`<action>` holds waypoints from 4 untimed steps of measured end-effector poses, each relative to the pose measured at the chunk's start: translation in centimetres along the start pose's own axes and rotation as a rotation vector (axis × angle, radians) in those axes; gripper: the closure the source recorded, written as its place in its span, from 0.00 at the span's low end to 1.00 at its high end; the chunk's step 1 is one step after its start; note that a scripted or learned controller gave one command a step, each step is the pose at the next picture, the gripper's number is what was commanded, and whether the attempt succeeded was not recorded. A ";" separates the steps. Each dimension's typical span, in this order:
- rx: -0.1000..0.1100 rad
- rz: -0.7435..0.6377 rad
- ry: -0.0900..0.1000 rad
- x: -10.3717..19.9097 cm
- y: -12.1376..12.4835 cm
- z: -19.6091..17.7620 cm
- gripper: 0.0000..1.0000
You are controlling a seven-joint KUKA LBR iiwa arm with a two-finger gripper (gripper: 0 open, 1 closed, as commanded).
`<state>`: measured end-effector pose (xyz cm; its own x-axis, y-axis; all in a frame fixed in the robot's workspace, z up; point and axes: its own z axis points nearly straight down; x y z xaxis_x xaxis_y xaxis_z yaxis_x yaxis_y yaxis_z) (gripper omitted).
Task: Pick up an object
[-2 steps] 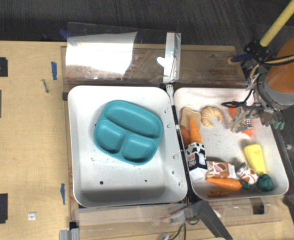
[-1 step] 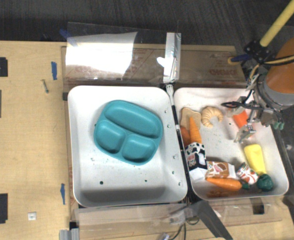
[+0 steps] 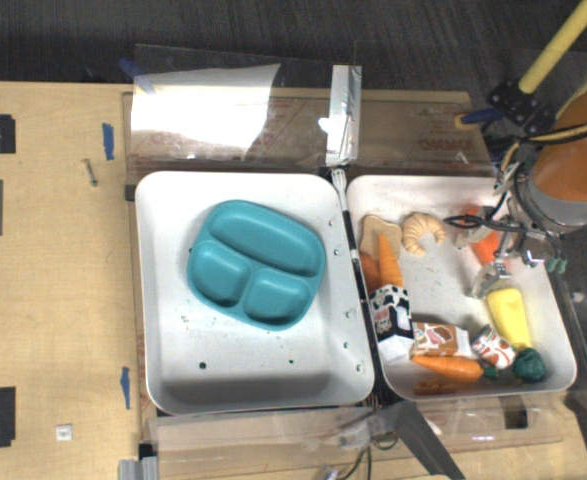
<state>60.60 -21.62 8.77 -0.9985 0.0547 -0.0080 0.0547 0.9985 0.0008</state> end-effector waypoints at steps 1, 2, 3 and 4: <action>0.002 0.000 -0.015 -0.4 0.0 -1.5 1.00; 0.001 0.000 -0.013 -0.4 0.1 -1.4 0.00; 0.001 0.083 -0.001 1.7 0.6 0.0 0.00; 0.003 0.083 -0.015 1.3 0.6 -1.5 1.00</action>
<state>59.34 -20.96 10.22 -0.9902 0.1376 -0.0226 0.1376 0.9905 -0.0006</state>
